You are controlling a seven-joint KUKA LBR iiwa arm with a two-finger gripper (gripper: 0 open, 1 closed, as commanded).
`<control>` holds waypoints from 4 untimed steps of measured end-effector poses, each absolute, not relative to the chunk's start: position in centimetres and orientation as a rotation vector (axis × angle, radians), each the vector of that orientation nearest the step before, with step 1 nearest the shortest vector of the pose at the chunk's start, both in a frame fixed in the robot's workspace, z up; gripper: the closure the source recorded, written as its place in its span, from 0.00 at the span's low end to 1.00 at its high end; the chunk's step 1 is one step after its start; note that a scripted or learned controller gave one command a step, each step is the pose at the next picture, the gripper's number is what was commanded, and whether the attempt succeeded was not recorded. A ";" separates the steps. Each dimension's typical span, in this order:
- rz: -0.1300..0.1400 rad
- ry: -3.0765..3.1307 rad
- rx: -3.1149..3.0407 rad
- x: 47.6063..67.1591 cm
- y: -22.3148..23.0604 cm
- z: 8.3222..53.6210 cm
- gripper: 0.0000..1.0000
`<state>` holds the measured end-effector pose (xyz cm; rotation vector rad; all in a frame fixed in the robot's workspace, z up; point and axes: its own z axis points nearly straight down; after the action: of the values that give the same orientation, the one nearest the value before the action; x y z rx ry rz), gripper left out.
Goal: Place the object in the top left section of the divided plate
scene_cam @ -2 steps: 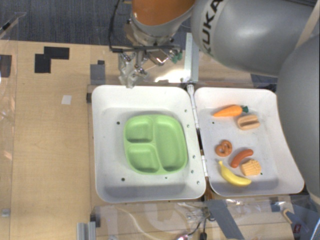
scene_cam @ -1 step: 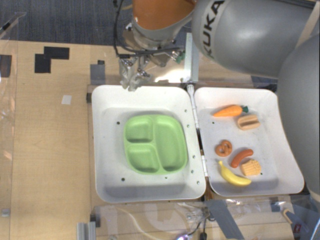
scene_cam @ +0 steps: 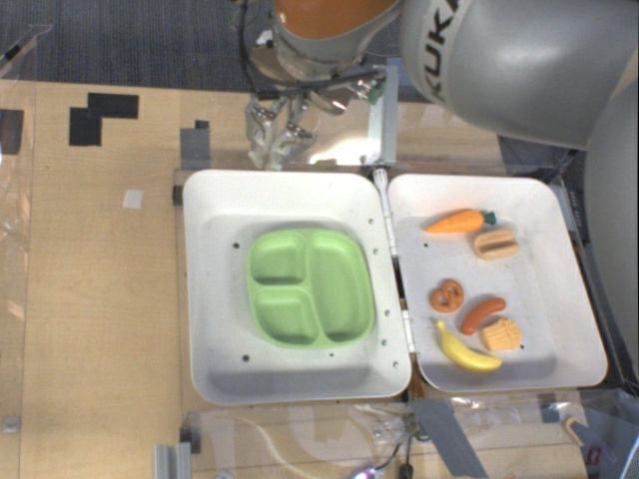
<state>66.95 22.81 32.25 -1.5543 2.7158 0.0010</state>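
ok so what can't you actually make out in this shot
- tool, camera view: small and blurred above the left bin; open or shut can't be told.
- arm, camera view: cut off by the top and right edges, so its base is unseen.
- corn: too small to tell whether it touches the sausage or banana.
- divided plate: sections appear bare, fine detail unclear.

The scene is evenly lit from above; the bins (scene_cam: 300,193) are glared, and the gripper (scene_cam: 280,133) seems blurred.
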 end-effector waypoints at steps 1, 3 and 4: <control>0.001 2.750 -1.493 66.6 19.6 33.9 1.00; 0.001 2.532 -1.820 67.1 22.9 29.4 1.00; 0.003 2.501 -1.884 67.0 22.8 20.0 1.00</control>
<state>66.97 22.85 20.03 -1.8840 2.5007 0.0028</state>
